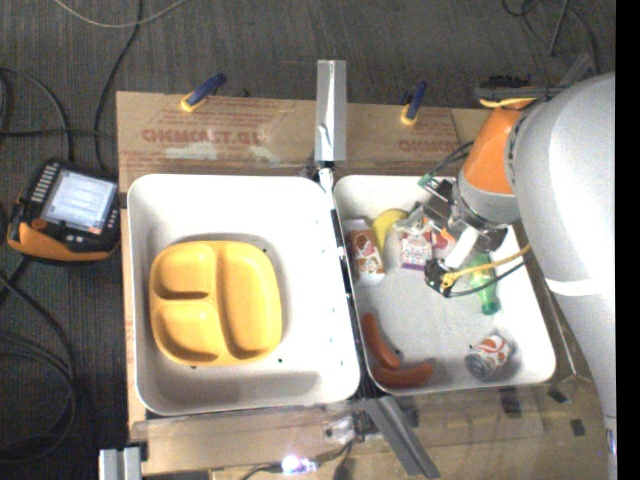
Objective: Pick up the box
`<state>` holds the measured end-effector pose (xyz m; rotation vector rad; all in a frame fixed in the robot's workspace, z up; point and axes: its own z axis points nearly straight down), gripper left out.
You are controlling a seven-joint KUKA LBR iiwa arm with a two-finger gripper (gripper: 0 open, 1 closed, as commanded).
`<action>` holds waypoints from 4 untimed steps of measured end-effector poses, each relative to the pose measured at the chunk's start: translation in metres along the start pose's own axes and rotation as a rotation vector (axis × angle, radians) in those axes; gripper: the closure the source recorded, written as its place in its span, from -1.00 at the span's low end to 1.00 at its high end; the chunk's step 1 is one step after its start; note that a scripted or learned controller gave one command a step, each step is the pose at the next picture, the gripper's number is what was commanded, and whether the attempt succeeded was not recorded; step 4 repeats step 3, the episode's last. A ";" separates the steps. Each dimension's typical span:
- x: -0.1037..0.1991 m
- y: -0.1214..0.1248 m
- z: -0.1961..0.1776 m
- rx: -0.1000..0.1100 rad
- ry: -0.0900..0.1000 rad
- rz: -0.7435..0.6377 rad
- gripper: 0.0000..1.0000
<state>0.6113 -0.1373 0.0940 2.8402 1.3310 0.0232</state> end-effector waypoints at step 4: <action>-0.015 -0.006 -0.037 0.014 -0.015 0.051 -1.00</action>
